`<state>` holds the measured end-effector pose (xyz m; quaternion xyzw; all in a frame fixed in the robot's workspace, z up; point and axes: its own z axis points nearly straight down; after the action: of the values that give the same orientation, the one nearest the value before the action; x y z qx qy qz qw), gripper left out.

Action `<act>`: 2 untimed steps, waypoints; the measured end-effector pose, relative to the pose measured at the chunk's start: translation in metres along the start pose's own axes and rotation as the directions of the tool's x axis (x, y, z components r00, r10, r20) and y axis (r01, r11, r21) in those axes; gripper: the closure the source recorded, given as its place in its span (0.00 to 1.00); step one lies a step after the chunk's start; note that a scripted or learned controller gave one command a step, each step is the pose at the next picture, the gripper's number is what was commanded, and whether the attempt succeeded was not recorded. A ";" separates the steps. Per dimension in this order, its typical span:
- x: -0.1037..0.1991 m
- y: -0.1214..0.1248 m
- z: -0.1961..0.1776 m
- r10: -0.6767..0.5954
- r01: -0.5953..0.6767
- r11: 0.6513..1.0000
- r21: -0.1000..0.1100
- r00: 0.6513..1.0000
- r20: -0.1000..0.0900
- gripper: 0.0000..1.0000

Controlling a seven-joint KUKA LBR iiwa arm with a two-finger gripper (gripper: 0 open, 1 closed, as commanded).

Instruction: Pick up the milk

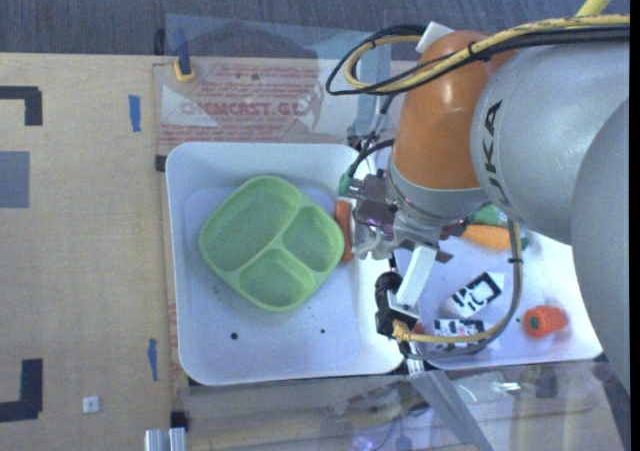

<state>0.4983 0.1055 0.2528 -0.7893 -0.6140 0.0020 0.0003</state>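
My gripper [362, 227] at seam between bins, grip state cannot tell. Arm [540, 129] lettering legible: "KA". Milk carton [474, 294], black-white print, unreadable, in right bin [562, 281].

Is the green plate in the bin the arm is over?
No, the green plate lies in the image-left bin; the arm is over the other bin.

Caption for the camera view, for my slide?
KUKA arm hangs over the right bin; green divided plate in the left bin.

- A divided plate [272, 254] lies mid-way in the left bin [205, 334].
- In the right bin [553, 274], a milk carton [475, 294] lies toward the near edge.
- A toy fruit [545, 320] lies right of the carton.
- A carrot [487, 236] lies behind the carton.
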 end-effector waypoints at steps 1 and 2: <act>0.045 -0.002 0.006 -0.114 0.114 0.993 -0.003 0.993 -0.001 1.00; 0.046 -0.002 -0.003 -0.118 0.118 0.993 -0.003 0.993 0.000 1.00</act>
<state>0.5074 0.1506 0.2558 -0.7517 -0.6595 0.0009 -0.0006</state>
